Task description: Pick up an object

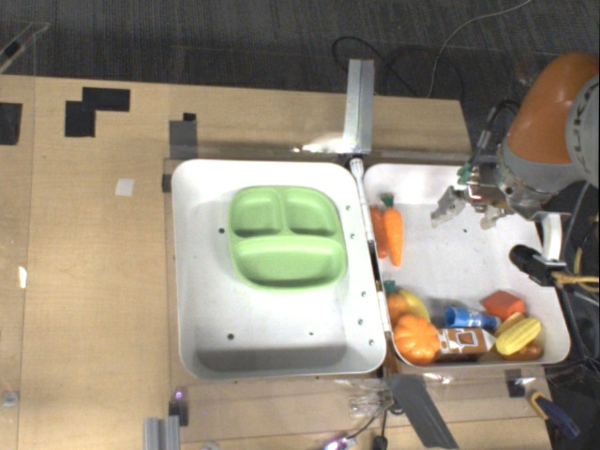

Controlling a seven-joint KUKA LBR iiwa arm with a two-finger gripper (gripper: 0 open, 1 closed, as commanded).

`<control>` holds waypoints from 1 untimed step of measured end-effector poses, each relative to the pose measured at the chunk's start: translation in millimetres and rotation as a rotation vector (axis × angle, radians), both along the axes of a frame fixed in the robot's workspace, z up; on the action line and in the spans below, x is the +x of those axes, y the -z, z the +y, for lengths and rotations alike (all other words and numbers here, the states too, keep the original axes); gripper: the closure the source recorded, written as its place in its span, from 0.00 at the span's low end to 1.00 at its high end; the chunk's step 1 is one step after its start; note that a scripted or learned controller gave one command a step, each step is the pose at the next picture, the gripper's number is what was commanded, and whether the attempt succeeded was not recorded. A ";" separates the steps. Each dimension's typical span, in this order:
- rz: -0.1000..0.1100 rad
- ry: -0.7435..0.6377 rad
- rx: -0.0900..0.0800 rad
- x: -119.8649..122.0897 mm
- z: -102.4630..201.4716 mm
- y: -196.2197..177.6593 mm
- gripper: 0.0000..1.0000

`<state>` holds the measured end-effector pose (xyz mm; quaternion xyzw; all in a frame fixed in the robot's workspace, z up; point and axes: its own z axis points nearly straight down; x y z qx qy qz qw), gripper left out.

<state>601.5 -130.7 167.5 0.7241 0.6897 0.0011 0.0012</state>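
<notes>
From my remote seat, nothing is picked up yet; the whole grasp is still ahead, as far as I can judge.

Nearest the camera, along the 6 o'clock wall of the right bin (559,352), sits the clutter I can choose from: an orange pumpkin-like toy (417,337), a yellowish fruit (404,305) just behind it, a blue bottle-like piece (469,318), a brown packet (463,342), a yellow corn-shaped toy (518,335) and a red block (503,304). They lie packed together, some touching.

Farther back, against the bin's 9 o'clock wall, a toy carrot (391,233) lies alone, lengthwise along the wall. To me it looks the easier target, being well apart from the pile.

In the left bin (192,251) a green divided plate (285,235) rests near the middle.

Farthest back in the right bin, at about 1 o'clock, the gripper (466,207) hangs above bare white floor. The fingers (446,207) stand spread apart with nothing between them. The carrot lies toward 9 o'clock from them, near but not touching; the pile lies toward 6 o'clock, well apart. The orange-banded arm (553,111) comes in from 3 o'clock over the wooden surface (84,298).

What remains: move over a chosen thing, descend, close and lift.
</notes>
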 end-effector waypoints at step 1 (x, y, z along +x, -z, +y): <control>-0.004 -0.090 -0.001 19.3 0.9 -56.3 0.00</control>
